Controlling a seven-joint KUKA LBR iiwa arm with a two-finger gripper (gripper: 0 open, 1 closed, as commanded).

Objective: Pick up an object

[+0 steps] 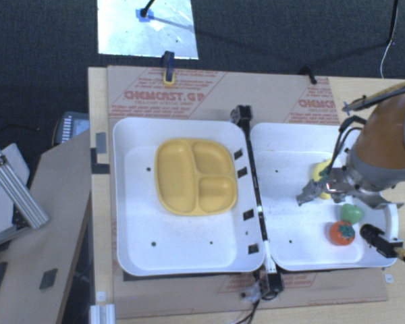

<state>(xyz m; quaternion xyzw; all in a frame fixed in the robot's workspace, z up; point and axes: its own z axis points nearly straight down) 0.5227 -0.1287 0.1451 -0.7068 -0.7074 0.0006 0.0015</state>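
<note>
Two bins, one tray, three small objects

Two white bins sit side by side below me. One yellow divided tray [194, 176] lies in the left bin [131, 201]. Three small things lie in the right bin [283, 181]: a yellow object [320, 170] half hidden behind my wrist, a green object [352, 213], and an orange-red ball [341, 233] just beside the green one. My gripper [314, 192] hangs over the right bin near the yellow object; I cannot tell how my jaws stand.

Dark grey carpeted floor [290, 12] surrounds a pale wooden bench [98, 100] topped with printed cardboard sheet [189, 93]; a shiny square metal plate [147, 17] lies beyond, an aluminium extrusion rail [10, 181] at left.
</note>
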